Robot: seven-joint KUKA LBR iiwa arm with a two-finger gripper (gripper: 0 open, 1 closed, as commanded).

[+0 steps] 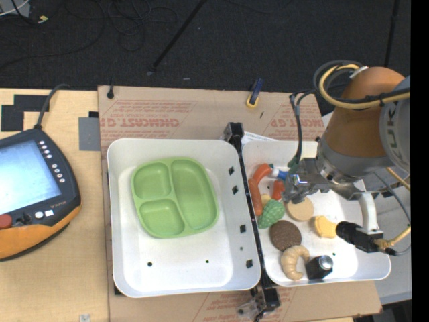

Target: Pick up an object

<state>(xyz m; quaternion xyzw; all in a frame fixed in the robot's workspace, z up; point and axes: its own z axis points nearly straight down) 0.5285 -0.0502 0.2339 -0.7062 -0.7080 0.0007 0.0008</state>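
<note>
The right bin (pixel 367 265) holds several toy foods: an orange-red sausage (pixel 258 178), a green leafy piece (pixel 272 213), a dark brown cookie (pixel 286 234), a tan round disc (pixel 301 210), a yellow chunk (pixel 325 227), a pale croissant (pixel 293 261) and a black and silver piece (pixel 320 266). My gripper (pixel 293 188) hangs low over the upper middle of this bin, just above the tan disc and right of the sausage. Its tips are hidden among the items, and I see nothing clearly held. The orange-banded wrist (pixel 365 113) looms above the bin's right side.
The left bin (pixel 118 180) carries a green divided plate (pixel 175 196). A black divider (pixel 244 206) separates the two bins. A teach pendant (pixel 30 190) lies on the bench at the far left. Cables (pixel 375 237) trail over the right bin's right edge.
</note>
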